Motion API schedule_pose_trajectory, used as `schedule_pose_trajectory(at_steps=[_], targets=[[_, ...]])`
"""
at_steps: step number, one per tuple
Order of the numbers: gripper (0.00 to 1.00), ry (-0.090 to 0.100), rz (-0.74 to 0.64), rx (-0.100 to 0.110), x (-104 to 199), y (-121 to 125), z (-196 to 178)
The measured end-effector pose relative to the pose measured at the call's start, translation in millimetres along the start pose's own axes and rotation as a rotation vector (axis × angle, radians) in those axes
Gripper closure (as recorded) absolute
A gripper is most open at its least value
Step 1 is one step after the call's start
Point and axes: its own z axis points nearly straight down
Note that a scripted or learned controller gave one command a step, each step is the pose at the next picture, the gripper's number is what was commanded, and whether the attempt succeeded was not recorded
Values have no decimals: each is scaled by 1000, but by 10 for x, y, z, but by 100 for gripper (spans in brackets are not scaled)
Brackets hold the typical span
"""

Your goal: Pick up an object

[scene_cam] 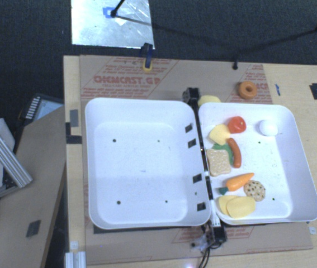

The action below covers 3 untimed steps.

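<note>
The right bin point(299, 166) holds several toy foods: a red tomato point(236, 124), a white egg point(268, 128), a yellow piece point(219, 133), a sausage point(235, 152), a slice of bread point(218, 162), a carrot point(240, 181), a cookie point(254, 190) and yellow chips point(237, 206). They lie mostly along the bin's left side, close together.
The left bin point(141, 163) sits beside the right one. A doughnut point(247, 90) lies on the cardboard behind the right bin, and a yellow item point(208, 100) rests at the rim between the bins. A metal frame point(1, 155) stands at the left.
</note>
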Motion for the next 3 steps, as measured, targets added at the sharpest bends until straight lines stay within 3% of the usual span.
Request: schedule_pose_trajectory(at_steps=[1, 2, 3], targets=[[100, 2, -8, 0, 401, 8, -2], [100, 1, -2, -1, -29, 3, -2], [100, 1, -4, -1, -35, 6, -3]])
